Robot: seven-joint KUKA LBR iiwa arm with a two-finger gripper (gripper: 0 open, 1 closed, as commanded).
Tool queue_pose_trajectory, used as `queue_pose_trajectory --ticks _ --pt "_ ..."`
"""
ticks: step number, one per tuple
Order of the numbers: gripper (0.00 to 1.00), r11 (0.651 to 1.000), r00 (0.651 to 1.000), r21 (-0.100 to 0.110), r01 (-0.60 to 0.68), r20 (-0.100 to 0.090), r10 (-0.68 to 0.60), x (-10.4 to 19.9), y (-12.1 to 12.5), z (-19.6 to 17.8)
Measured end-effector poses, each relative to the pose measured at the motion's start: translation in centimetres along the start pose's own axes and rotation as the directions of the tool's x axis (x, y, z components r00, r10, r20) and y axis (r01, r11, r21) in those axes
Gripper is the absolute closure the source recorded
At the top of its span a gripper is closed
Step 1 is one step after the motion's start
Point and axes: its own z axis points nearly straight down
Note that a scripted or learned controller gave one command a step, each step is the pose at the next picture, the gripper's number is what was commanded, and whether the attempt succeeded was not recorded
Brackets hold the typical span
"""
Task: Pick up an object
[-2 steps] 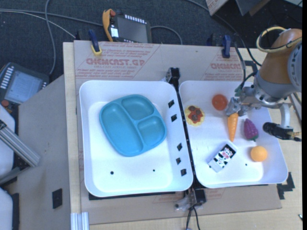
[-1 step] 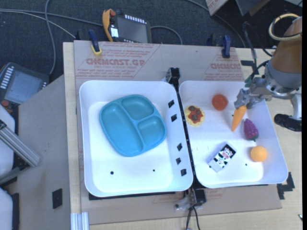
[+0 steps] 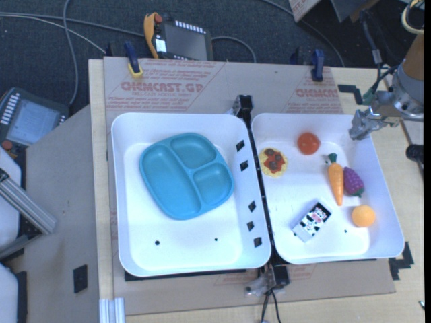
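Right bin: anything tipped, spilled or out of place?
Nothing stands out. In the right bin the tomato, pizza, carrot, grapes, orange and milk carton lie apart, none spilled. The carton lies askew. The gripper sits over the bin's far right corner.

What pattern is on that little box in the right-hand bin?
The little box has black patches on white, like cowhide, seen in the camera view.
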Motion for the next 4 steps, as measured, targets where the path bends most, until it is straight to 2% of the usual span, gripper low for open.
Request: queue_pose_trajectory --ticks 1,2,4 --pt "1.0 1.0 1.0 0.001 0.001 -0.001 -0.001 0.0 0.1 -4.0" --pt "1.0 1.0 1.0 0.007 0.005 -0.003 -0.005 4.7 0.4 -4.5" --pt "1.0 1.0 1.0 0.006 0.006 -0.004 -0.006 16.2 1.7 -5.2"
